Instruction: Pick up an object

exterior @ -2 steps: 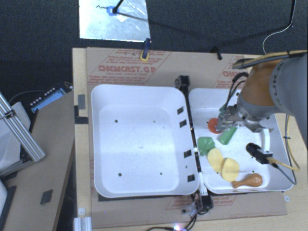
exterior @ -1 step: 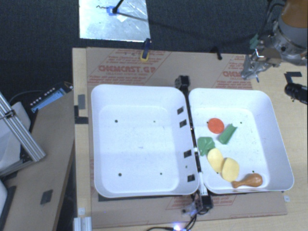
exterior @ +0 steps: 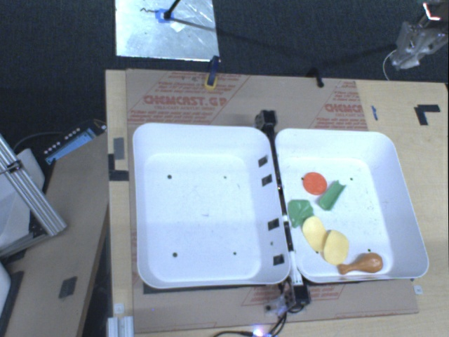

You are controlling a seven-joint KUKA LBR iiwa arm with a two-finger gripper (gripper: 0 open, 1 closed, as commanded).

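Hand (exterior: pixel 419 42) sat at the far right corner, well off the bins, too blurred to tell whether it was wide or narrow; nothing seen held. All pickable things lay in the right bin (exterior: pixel 393 161): red disc (exterior: pixel 314 182), green wedge (exterior: pixel 331 195), green piece (exterior: pixel 299 210), yellow piece (exterior: pixel 325 239), brown drumstick (exterior: pixel 362 263). Left bin (exterior: pixel 151 153) not needed. Judgement: the red disc, apart from its neighbours, made the cleanest target; descend straight over it, clear of the wedge just beside.
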